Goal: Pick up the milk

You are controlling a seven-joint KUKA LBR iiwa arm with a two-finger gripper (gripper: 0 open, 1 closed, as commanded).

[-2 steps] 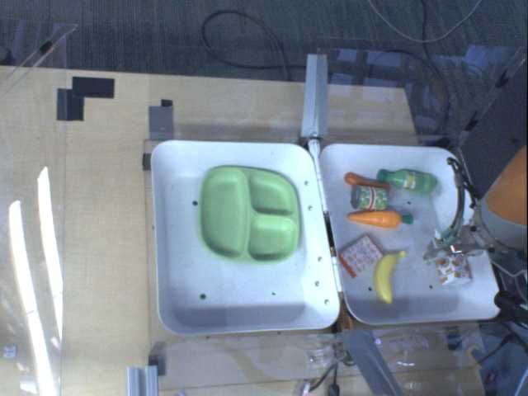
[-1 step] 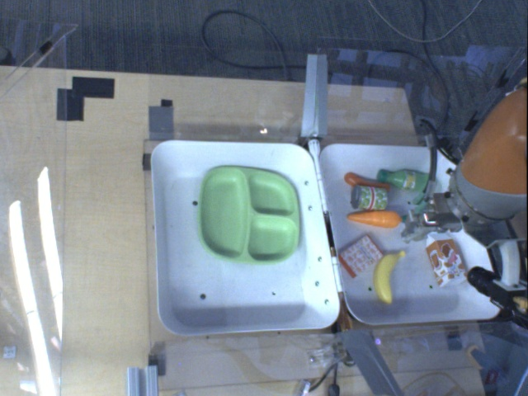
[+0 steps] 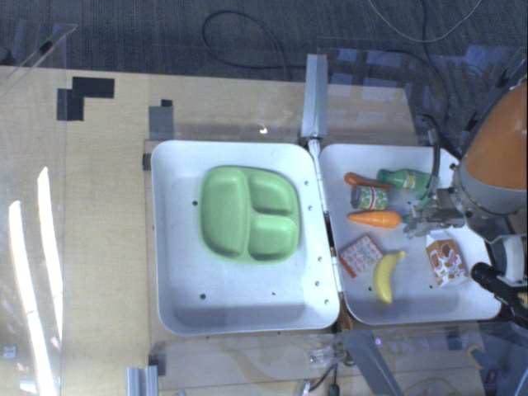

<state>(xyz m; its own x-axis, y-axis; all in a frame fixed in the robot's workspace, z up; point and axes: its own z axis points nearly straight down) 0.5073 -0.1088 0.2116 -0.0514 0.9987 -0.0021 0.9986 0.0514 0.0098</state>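
Gripper point(image 3: 419, 219) hangs low over the right bin point(image 3: 412, 308), its fingers too small and blurred to tell whether they are spread or closed. Just off its near side lies the milk point(image 3: 446, 261), a small carton flat on the bin floor, apart from the fingers. Right beside the gripper on its far-left side is the carrot point(image 3: 374, 218), with a can point(image 3: 369, 196) and a green bottle point(image 3: 403, 178) beyond. Nearer the camera lie a banana point(image 3: 385, 275) and a red packet point(image 3: 360, 255). Well off to the left, a green divided plate point(image 3: 249, 214) rests in the left bin point(image 3: 177, 295)
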